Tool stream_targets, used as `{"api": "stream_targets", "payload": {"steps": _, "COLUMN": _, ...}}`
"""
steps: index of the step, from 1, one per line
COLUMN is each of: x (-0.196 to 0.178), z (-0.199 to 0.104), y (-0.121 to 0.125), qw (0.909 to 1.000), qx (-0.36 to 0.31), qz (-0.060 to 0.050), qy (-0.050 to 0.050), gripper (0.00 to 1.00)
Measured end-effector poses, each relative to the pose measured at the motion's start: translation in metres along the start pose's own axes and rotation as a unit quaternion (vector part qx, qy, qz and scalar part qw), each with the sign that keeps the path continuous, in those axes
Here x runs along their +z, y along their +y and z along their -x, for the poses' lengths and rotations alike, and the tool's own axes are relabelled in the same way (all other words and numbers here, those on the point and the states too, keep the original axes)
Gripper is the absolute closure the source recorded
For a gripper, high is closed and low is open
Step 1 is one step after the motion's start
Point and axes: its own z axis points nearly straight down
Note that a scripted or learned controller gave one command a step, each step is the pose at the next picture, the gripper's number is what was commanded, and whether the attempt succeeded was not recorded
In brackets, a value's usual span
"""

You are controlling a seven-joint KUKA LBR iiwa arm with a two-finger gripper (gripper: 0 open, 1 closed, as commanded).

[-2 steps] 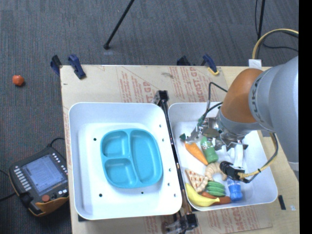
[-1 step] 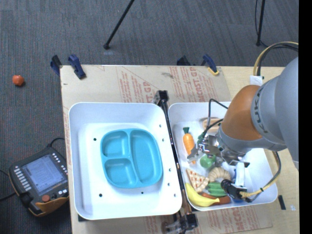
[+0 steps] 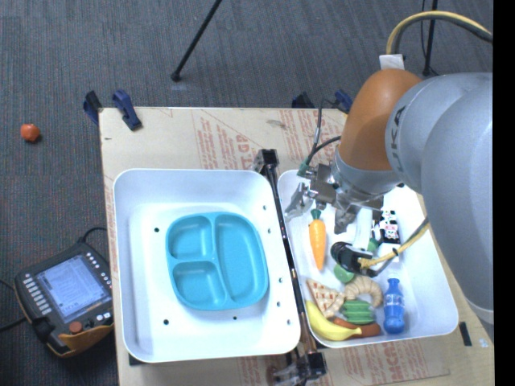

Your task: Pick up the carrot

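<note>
The carrot (image 3: 318, 242) lies lengthwise in the right-hand white bin (image 3: 430, 292), near that bin's left wall, green top pointing away from the toy food heaped at the bin's near end. The gripper (image 3: 324, 205) hangs directly over the carrot's green end, fingers spread apart with nothing between them. A blue divided plate (image 3: 217, 261) sits in the left bin (image 3: 133, 215).
</note>
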Motion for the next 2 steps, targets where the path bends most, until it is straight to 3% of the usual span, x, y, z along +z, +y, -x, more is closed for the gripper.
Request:
{"api": "stream_targets", "payload": {"steps": 1, "x": 0.0011, "z": 0.0219, "y": 0.0105, "qw": 0.9958, "qx": 0.092, "qz": -0.001, "qy": -0.001, "gripper": 0.0}}
{"api": "stream_targets", "payload": {"steps": 2, "x": 0.0011, "z": 0.022, "y": 0.0105, "qw": 0.9958, "qx": 0.092, "qz": -0.001, "qy": -0.001, "gripper": 0.0}}
